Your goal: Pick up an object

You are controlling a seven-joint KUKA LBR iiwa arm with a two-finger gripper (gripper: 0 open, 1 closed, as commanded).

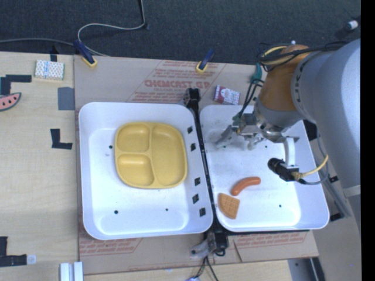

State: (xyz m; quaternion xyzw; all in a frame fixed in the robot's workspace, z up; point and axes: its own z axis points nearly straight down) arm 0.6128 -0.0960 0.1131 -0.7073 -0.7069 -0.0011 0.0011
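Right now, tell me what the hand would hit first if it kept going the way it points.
Probably the bare floor of the right bin; the hand points down and toward the divider between the bins. Depth is hard to judge here.

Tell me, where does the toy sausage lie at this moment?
The sausage lies in the right bin, toward its front, just above the waffle piece.

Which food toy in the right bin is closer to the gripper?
The long orange-red toy sausage, lying just below the gripper. The tan square waffle piece lies further down, nearer the right white bin's front edge.
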